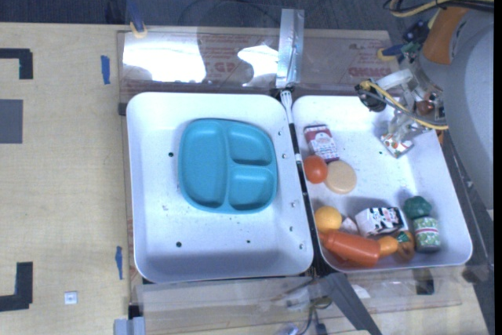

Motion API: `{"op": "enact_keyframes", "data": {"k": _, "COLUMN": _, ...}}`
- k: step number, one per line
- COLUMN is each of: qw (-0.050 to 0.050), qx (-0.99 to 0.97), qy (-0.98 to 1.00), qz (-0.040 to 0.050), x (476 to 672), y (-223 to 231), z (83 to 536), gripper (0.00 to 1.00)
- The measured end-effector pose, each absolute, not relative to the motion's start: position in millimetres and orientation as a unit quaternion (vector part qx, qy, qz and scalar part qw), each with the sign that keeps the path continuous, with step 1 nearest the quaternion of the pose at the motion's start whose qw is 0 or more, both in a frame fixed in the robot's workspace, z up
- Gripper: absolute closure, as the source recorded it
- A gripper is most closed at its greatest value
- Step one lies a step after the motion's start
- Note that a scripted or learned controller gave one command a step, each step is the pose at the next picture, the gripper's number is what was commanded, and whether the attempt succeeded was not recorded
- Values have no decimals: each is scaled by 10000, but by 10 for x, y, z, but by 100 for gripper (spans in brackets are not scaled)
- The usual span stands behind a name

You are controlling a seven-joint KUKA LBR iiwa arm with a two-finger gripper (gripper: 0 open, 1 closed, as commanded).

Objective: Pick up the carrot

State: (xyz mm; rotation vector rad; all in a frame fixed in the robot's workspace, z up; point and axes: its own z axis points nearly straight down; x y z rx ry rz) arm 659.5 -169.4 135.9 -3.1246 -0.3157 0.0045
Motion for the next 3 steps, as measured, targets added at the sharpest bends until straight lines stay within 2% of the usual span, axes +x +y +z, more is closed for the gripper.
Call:
{"op": "enact_keyframes", "data": {"k": 1, "qw": -13, "qx": -9950, "qy": -1003, "qz": -24, "x": 6600, "y": -2236, "z": 1224, "gripper": 100}}
{"op": "enact_keyframes", "data": {"k": 2, "qw": 10, "qx": -9946, "qy": -1037, "qz": 2, "x": 6495, "y": -1406, "z": 861, "gripper": 100}}
{"op": "enact_keyframes", "data": {"k": 3, "qw": 10, "qx": -9946, "qy": -1038, "qz": 2, "x": 6496, "y": -1417, "z": 964, "gripper": 100}}
